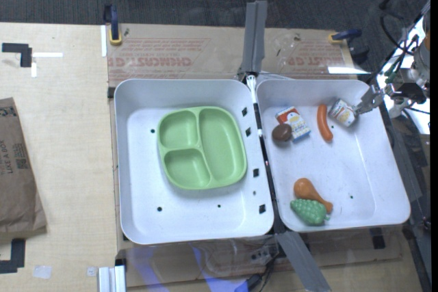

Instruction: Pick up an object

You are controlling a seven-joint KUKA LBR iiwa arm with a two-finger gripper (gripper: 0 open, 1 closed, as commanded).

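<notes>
My gripper (367,104) reaches in from the right, over the far right corner of the right bin (369,174). Its tip is right beside a small silver-and-yellow packet (342,113), and I cannot tell whether they touch. Further left in that bin lie an orange-red sausage (324,123), a small red, white and blue carton (293,121) and a brown round piece (282,134). Near the bin's front lie an orange drumstick (311,190) and a green knobbly toy (309,212).
The left bin (137,167) holds a green divided plate (202,146). A grey divider bar (254,37) runs back from between the bins. A brown paper bag (17,167) lies at the left of the bench. Cables and arm hardware (410,78) crowd the right edge.
</notes>
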